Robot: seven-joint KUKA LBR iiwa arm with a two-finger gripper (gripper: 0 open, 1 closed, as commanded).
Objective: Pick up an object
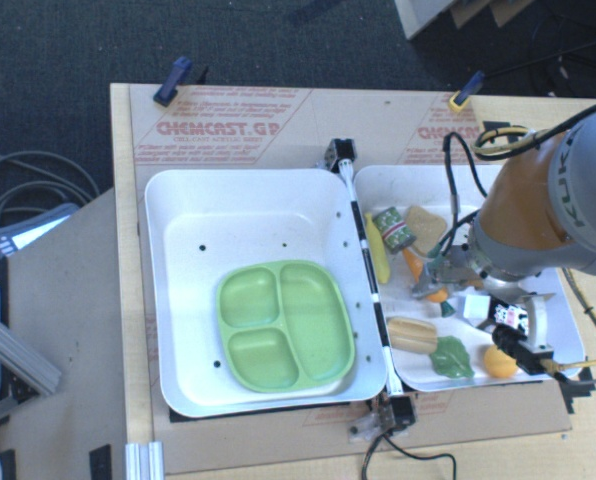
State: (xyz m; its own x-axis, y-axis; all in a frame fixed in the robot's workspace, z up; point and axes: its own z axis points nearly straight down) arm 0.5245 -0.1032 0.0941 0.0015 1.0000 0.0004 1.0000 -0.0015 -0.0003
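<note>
My gripper [435,280] is down in the right bin [568,343], near its middle. Right under it lies a small orange piece [437,296], and an orange carrot [414,264] lies just to its left. A yellow banana [378,258], a green-labelled can [393,228] and a tan bread slice [428,225] lie at the back left of this bin. At the front lie a tan roll [411,334], a green leafy toy [451,358] and an orange fruit [498,362]. The arm hides the bin's right part.
The left bin [178,218] holds a green divided plate [283,325] toward its front. A black-clamped divider [363,258] runs between the bins. A small white and black item [502,314] lies beside the wrist. Cardboard [218,118] covers the bench behind the bins.
</note>
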